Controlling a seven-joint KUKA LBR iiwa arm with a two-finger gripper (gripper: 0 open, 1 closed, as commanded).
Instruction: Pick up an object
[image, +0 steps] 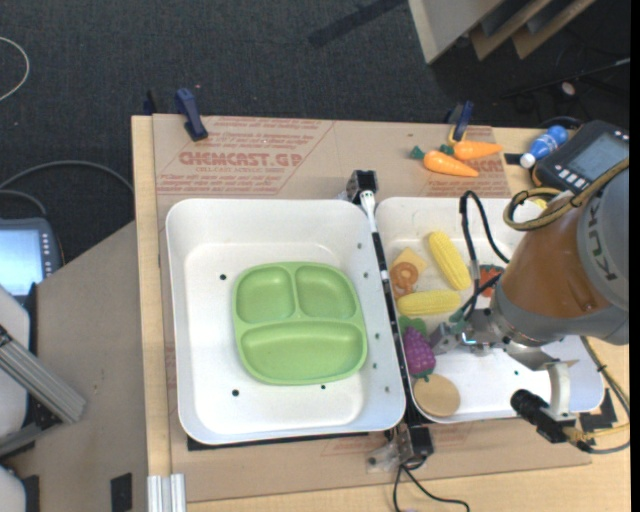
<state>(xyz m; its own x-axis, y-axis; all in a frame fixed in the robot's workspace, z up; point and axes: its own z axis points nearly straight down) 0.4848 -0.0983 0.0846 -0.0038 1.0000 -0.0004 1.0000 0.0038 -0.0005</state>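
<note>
Claw (462, 333) low in the right bin (480, 402), beside the purple grapes (418, 352) and two corn cobs (430, 302); its grip I can't tell. Green plate (298, 323) sits left.

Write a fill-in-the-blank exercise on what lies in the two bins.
1. The left bin holds a green divided ____.
2. In the right bin, two ears of toy ____ lie near the arm.
3. The bunch of grapes is ____ in colour.
4. On the bench beyond the right bin lie two orange toy ____.

Missing words: plate; corn; purple; carrots
</note>
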